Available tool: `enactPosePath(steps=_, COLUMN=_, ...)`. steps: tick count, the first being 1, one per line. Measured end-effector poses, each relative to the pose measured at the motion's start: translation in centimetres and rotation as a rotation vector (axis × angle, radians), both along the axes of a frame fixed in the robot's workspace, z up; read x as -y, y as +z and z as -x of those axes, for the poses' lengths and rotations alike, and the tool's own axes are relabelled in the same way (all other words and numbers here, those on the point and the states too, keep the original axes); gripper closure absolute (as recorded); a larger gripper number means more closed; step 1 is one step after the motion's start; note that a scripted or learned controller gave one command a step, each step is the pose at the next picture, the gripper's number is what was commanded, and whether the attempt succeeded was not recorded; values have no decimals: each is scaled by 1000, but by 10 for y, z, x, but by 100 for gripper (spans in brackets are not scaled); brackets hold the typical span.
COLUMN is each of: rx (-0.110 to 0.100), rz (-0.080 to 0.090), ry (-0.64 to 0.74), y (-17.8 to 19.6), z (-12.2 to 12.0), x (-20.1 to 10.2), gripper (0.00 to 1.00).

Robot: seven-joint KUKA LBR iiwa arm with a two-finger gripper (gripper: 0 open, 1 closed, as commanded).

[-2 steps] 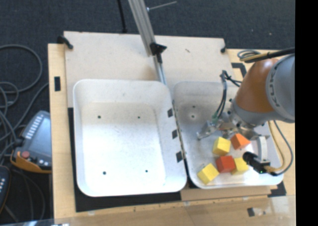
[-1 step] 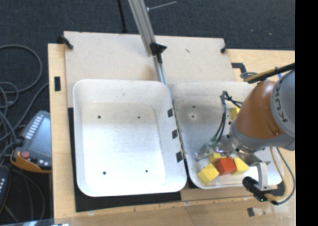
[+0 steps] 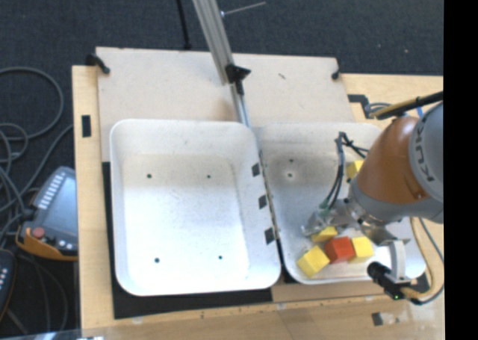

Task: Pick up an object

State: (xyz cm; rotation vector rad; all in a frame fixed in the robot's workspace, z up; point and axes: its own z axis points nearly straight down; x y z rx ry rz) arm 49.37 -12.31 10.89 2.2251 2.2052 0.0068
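Red block (image 3: 342,249) just below hand (image 3: 328,220), between yellow blocks (image 3: 314,260).

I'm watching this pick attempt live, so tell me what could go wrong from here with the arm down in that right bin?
The yellow block, red block and a second yellow block sit bunched near the right bin's front wall, so the gripper may nudge neighbours or close on two at once. The nearby wall could also limit its approach. The arm hides part of the pile, so a failed grasp might be hard to spot.
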Motion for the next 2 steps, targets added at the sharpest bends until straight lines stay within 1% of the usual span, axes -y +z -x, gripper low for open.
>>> enactPosePath(steps=1, rx=4, rz=-3, ry=19, y=93, z=-88, x=-64, gripper=100)
enactPosePath(steps=2, rx=-12, rz=-6, ry=18, y=87, z=-29, x=-152, gripper=100)
